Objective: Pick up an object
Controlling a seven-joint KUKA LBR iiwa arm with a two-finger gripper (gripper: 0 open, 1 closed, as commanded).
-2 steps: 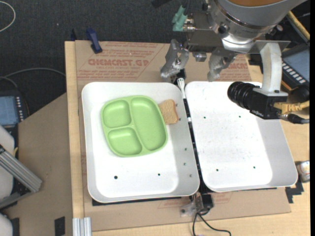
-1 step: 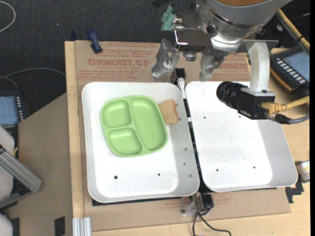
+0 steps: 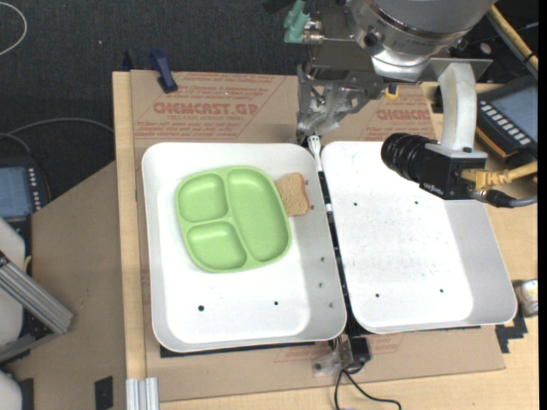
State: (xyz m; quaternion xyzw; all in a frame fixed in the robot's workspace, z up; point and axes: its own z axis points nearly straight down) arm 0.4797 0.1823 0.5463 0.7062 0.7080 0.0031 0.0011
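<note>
The gripper (image 3: 314, 137) hangs at the upper middle of the frame, just above the place where the top corners of the two bins meet. Its tip points down to the narrow gap between them. It is seen from above and at a slant, so I cannot tell if it is spread or pressed together. Nothing is seen in its grasp. The arm (image 3: 419, 7) enters from the upper right, grey, with an orange band at the top edge of the frame.

The left bin (image 3: 162, 254) takes the middle left of the frame. In it lies a green plate (image 3: 232, 219) with three compartments: two small ones on its left side and one longer on its right side. A tan piece (image 3: 294, 194), flat and rough like a sponge or a slice of bread, lies at the upper right edge of the plate and touches it. It is near the right wall of this bin, below and a little left of the gripper, and apart from it.

The right bin (image 3: 410, 254) lies just beside the left one, with small dark specks on its floor.

Both bins rest on a cardboard sheet (image 3: 214, 101) with red print. A blue clip (image 3: 162, 71) sits at the upper left corner of the sheet.
</note>
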